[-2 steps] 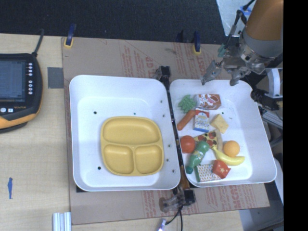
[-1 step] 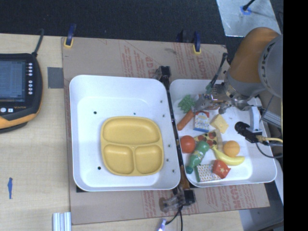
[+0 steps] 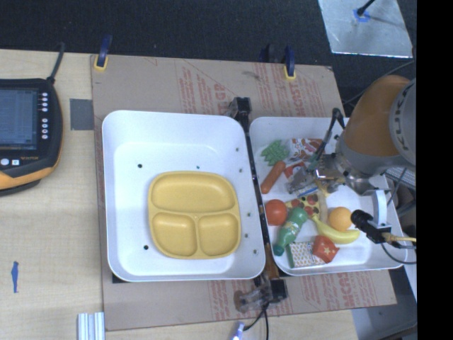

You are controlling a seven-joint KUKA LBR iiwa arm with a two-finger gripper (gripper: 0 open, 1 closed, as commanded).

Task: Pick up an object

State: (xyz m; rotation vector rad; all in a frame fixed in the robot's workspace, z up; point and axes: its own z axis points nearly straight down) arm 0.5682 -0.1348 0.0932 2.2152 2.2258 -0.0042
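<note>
While the arm [image 3: 379,122] reaches in from the right over the right bin [image 3: 368,262], we see the gripper [image 3: 315,177] down among the toys near that bin's middle. We cannot tell its state from this angle: clutter and the wrist mask it, and nothing is clearly gripped.

Right bin contents: carrot [image 3: 272,177] at upper left beside a green leafy piece [image 3: 273,149], tomato [image 3: 276,211] below it, green bottle [image 3: 290,229] lying tilted, banana [image 3: 336,232] with an orange [image 3: 340,217] touching it, a red piece [image 3: 325,248] and a small box [image 3: 303,254] near the front wall.

Left bin [image 3: 120,190] holds a yellow tray [image 3: 195,214], flat, three compartments. A pendant [image 3: 25,137] sits on the bench at far left.
</note>
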